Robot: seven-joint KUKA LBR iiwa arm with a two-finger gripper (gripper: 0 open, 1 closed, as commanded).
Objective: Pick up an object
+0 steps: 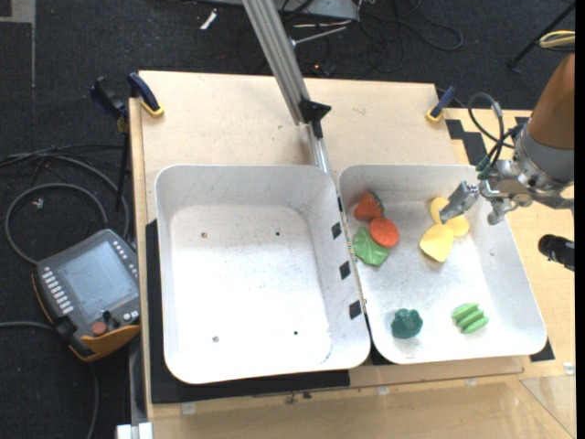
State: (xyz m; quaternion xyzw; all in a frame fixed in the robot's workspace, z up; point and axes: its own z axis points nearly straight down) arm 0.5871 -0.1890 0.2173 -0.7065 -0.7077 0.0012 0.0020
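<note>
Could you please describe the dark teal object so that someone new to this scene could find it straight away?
Look in the right-hand white bin, along its near edge. Two green items lie there: the dark teal lump sits on the left, closer to the divider between the bins. It is rounded and bluish-dark, unlike the bright green ridged piece beside it.

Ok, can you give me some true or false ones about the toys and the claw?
1. All the toys lie in the right bin. True.
2. The claw hangs over the left bin. False: it is over the right bin, by the yellow toys.
3. The dark green toy sits near the front edge. True.
4. There is a blue toy. False: they are orange, green and yellow.
5. The orange toys lie beside the divider. True.
</note>
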